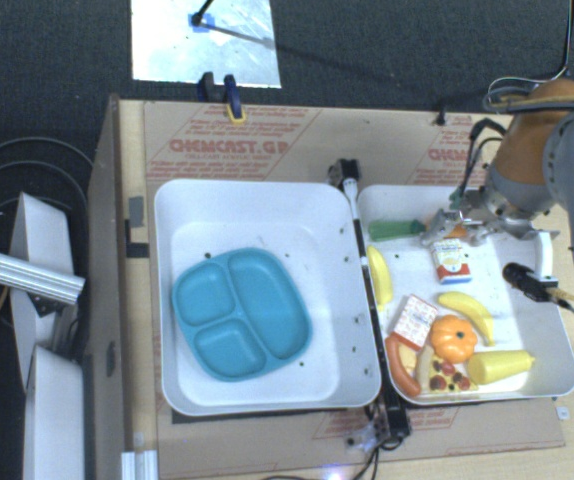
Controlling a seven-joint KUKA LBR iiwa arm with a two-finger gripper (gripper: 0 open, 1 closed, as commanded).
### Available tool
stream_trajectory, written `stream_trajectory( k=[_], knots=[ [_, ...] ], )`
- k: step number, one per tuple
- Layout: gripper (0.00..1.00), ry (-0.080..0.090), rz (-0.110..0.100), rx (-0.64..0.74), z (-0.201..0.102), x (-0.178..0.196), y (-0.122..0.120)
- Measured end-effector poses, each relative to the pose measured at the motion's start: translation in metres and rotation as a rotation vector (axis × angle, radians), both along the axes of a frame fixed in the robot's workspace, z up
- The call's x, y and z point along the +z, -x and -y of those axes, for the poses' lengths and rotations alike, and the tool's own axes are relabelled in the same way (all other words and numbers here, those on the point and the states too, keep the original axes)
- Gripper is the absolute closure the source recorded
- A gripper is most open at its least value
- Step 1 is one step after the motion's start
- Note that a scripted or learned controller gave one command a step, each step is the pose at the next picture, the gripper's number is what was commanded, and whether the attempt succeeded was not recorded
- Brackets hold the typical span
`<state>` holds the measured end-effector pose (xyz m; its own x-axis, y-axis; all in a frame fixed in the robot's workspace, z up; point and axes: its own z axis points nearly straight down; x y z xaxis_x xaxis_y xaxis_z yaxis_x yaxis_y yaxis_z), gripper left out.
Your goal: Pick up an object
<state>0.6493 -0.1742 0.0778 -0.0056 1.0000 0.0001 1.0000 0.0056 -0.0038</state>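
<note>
Camera view looks down on two shallow glossy white plastic bins on a cardboard-covered counter [267, 138]. Left bin [197, 218] bears a smooth blue three-section plate [240, 311]. Right bin [557, 358] holds a small red-and-white carton [451, 262], curved yellow bananas [470, 311], a round orange pumpkin [454, 337] and a flat green block [395, 230]. From the right, the grey arm [557, 158] bends down over the bin's far side; its metal end effector [455, 224] hovers just above the carton, grip state impossible to tell.

Robotics lab, grey arm [567, 158], white bins [197, 208] (toy food)
</note>
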Motion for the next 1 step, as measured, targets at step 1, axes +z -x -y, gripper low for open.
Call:
stream_trajectory(
  k=[1],
  knots=[
    [0.0, -0.001, 0.002, -0.004, -0.0216, 0.0065, 0.0333]
  ],
)
